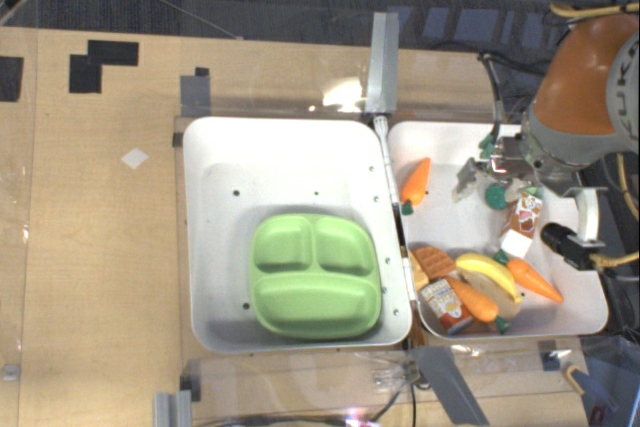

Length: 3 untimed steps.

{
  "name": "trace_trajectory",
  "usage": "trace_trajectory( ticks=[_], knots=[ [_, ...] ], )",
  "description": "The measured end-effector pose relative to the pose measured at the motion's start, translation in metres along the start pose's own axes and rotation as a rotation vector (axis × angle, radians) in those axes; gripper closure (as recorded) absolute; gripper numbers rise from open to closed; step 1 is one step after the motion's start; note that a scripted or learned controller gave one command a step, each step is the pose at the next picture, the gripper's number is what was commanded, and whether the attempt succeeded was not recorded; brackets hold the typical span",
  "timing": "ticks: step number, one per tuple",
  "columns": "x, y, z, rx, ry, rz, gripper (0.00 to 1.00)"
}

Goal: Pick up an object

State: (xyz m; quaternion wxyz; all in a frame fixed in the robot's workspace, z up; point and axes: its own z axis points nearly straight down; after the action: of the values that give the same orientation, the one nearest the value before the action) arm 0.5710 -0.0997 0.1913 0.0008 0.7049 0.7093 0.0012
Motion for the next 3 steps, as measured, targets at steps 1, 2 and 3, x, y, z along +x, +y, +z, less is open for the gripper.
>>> trace_trajectory(
  ticks=[1,2,3],
  knots=[
    [0.02,-0.015,0.007,0.002,0.001,0.161,0.0],
    [0.016,0.021,0.096,-0.002,0.0,0.023,0.0],
    [0.017,0.088,0.102,0.029,0.002,0.115,0.0]
  ],
)
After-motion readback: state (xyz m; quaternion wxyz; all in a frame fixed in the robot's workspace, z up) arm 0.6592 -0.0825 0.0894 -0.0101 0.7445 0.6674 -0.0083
